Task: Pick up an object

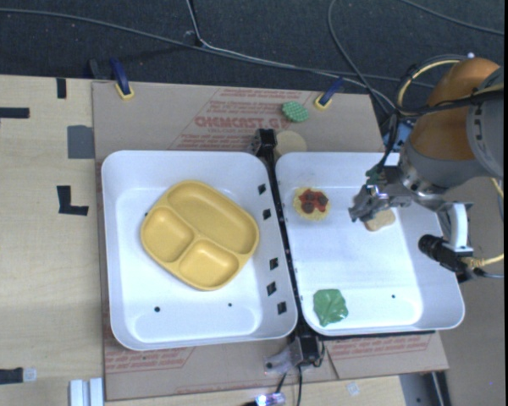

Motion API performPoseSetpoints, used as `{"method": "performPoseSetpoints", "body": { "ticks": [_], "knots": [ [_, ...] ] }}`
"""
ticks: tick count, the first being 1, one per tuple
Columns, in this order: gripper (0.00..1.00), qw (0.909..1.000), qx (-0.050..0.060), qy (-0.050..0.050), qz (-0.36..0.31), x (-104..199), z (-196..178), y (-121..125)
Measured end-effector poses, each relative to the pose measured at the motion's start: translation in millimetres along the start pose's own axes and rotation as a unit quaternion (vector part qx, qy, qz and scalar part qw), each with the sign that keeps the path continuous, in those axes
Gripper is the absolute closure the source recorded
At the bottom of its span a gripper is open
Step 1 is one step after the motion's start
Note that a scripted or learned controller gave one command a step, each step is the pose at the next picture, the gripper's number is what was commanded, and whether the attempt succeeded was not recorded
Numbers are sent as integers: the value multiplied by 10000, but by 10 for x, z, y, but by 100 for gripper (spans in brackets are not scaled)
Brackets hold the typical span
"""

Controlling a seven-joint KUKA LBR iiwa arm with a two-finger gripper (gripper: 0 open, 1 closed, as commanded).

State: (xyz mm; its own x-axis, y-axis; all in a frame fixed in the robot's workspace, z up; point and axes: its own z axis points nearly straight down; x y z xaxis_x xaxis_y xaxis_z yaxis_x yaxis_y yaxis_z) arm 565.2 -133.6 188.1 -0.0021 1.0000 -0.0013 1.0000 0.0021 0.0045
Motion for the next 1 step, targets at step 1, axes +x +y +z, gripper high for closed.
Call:
{"method": "performPoseSetpoints", "body": {
  "ticks": [1],
  "knots": [
    [100, 10000, -7, -2, 1, 20, -637, 26]
  ]
}}
